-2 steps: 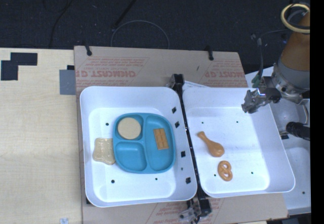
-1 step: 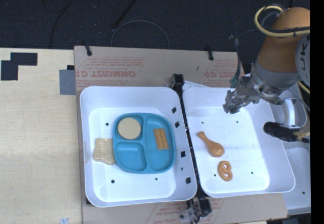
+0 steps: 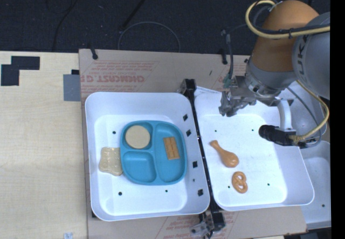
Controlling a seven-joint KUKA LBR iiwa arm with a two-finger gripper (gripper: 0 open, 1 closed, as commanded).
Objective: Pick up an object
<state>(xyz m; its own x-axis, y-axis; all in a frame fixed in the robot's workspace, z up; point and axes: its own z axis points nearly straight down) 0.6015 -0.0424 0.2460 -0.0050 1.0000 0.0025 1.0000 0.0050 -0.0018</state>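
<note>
In the right bin [image 3: 269, 192] lie an orange drumstick-shaped toy [image 3: 223, 152] and, nearer the front, a small pretzel [image 3: 240, 182]. The gripper [image 3: 227, 109] hangs over the back left part of that bin, above and behind the drumstick, with nothing visible between its fingers. The left bin [image 3: 105, 108] holds a blue divided tray [image 3: 148, 170] carrying a round tan cookie [image 3: 137, 136] and a brown cracker [image 3: 172, 148]. A pale yellow piece of food [image 3: 111, 161] rests against the tray's left edge.
A black divider [image 3: 197, 146] runs between the two bins. The arm's orange band [image 3: 283, 33] and grey body [image 3: 318, 54] fill the upper right, with a black cable part [image 3: 277, 134] over the right bin. Cardboard [image 3: 135, 73] lies under the bins.
</note>
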